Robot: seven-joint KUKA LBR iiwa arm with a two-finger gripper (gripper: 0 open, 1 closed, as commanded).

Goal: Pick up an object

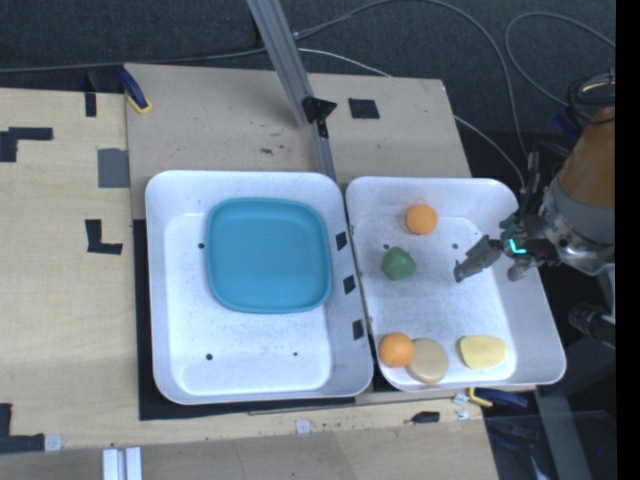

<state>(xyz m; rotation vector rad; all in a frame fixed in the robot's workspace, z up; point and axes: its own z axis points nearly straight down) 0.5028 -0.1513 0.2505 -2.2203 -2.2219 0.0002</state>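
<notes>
The right bin [445, 196] holds several small objects. An orange ball [421, 219] lies near its back, and a green lump [398, 264] sits just left of the middle. Along the front edge are a second orange ball [396, 349], a tan round piece [429, 360] touching it, and a yellow piece [482, 351]. My gripper [470, 265] hangs over the right side of this bin, to the right of the green lump and apart from it, with nothing visible in it.
A blue square plate [268, 255] lies in the left bin [180, 368]. A grey metal pole [285, 53] slants down to the back edge between the bins. Cables loop over the dark floor behind the right bin.
</notes>
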